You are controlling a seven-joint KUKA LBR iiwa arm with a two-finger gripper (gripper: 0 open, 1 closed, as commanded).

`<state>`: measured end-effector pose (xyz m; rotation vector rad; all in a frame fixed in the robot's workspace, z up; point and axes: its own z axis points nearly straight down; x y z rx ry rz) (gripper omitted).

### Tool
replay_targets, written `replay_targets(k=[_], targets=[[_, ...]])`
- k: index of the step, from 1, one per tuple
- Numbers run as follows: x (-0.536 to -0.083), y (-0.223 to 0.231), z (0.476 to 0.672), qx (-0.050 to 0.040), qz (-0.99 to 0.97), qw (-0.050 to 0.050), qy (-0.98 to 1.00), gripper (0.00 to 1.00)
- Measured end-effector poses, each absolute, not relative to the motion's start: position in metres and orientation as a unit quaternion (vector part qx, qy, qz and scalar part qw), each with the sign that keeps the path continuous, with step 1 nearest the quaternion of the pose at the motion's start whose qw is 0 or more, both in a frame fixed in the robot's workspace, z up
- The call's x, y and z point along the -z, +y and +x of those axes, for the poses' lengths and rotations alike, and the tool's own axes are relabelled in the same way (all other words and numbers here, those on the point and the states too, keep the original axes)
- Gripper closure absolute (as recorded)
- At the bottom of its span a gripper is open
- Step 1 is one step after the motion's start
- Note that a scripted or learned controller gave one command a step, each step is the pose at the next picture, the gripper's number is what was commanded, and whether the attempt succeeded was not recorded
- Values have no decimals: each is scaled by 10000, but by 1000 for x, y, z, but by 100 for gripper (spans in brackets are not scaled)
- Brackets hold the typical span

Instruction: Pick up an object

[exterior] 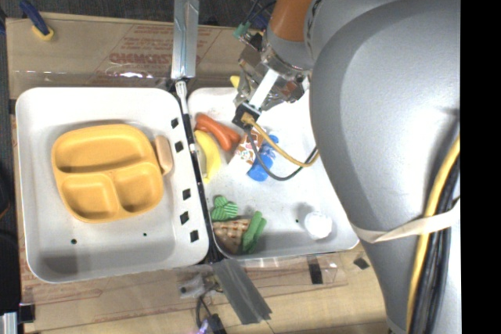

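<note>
Camera view puts your end effector (266, 90) over the far end of the right bin (286, 203); you cannot tell how open it is or whether it holds anything. Just beside it, toward the bin's left edge, lies an orange sausage (218, 131), touching a yellow banana (207, 154). A blue toy (261, 165) sits nearby.

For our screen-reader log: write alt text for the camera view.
A grey robot arm's gripper hangs over the right bin, near an orange-red sausage and a banana. The left bin holds a yellow divided tray.
</note>
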<state>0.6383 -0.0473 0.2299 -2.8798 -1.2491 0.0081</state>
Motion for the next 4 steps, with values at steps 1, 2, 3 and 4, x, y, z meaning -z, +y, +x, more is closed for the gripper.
replay_targets(k=[1, 2, 3, 4], targets=[[-221, -76, 605, -32, -9116, 20, -4111, 100], [-189, -67, 640, -37, -9290, 22, -3702, 100], [-197, -96, 632, -36, -9199, 27, -3921, 100], [-200, -96, 643, -16, -9375, 8, -3479, 100]])
